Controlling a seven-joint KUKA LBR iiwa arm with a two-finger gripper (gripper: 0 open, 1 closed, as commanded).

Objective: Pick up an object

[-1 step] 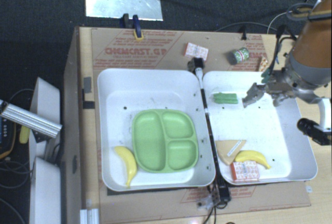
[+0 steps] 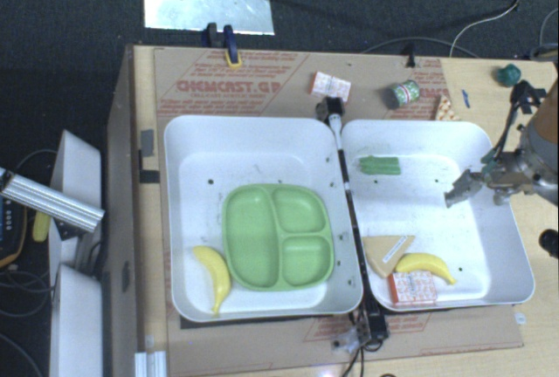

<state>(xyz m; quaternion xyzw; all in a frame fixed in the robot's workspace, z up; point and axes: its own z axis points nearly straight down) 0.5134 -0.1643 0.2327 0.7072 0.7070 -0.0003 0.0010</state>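
Right bin [image 2: 515, 275], near edge: red-and-white packet [image 2: 412, 286], touching a yellow banana [image 2: 425, 265] just beyond it; tan wedge [image 2: 384, 251] beside them on the left.
Left bin [image 2: 188, 148], near left corner: second banana [image 2: 214, 277] lying against a green divided plate [image 2: 278, 236].
Gripper [image 2: 458, 192]: over the right side of the right bin, nothing between its fingers; whether they are spread or closed cannot be told.
Right bin, far part: green block [image 2: 379, 164], well apart from the gripper.
Bench beyond the bins: small green can [image 2: 404, 92], white packet [image 2: 331, 86].
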